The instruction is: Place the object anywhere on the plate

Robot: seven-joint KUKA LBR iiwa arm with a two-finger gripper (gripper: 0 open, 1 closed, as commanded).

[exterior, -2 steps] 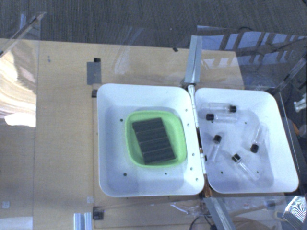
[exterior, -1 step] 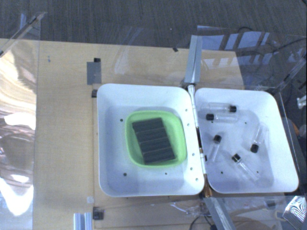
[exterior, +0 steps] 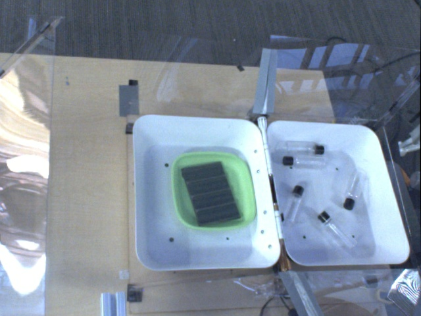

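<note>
A square lime-green plate [exterior: 245,183] sits in the middle of the left white bin [exterior: 151,176]. A dark grey ridged rectangular block [exterior: 210,193] lies flat on the plate, turned slightly so its long side runs from upper left to lower right. It rests wholly inside the plate's rim, and nothing touches or covers it.
The right white bin [exterior: 381,242] holds several clear vials with black caps, among them one near the back [exterior: 304,149] and one at the front [exterior: 335,228]. A grey metal bracket [exterior: 265,84] stands behind the seam between the bins. Wooden bench [exterior: 79,176] lies to the left.
</note>
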